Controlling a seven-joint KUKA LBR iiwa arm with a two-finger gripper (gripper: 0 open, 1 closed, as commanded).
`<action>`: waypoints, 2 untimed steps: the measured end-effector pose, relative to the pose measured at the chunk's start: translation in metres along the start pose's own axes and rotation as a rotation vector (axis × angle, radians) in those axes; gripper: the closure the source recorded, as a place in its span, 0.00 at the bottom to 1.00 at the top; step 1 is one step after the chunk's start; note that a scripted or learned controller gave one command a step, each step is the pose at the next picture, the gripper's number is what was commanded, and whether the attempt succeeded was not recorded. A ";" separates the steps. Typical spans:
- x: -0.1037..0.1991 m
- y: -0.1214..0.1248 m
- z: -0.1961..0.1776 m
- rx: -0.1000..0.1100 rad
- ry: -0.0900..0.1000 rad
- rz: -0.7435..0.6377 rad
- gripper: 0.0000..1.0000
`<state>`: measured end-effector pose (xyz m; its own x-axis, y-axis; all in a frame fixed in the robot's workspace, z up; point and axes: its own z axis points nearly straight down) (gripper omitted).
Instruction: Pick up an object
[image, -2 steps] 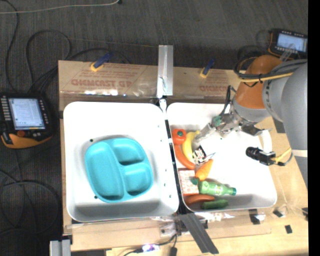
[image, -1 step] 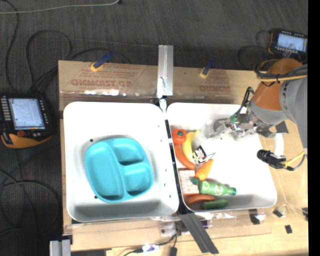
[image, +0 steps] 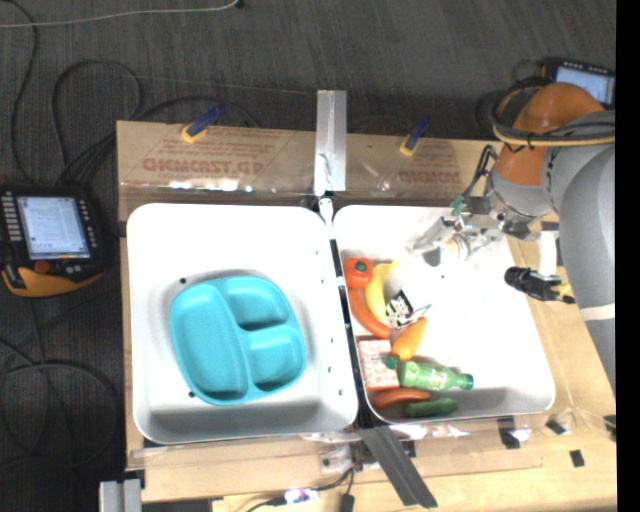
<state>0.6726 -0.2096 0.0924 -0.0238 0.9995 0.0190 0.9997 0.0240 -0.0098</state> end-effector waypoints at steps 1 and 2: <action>0.001 0.001 -0.011 -0.003 -0.006 -0.004 1.00; 0.060 -0.004 -0.123 -0.010 -0.021 0.169 1.00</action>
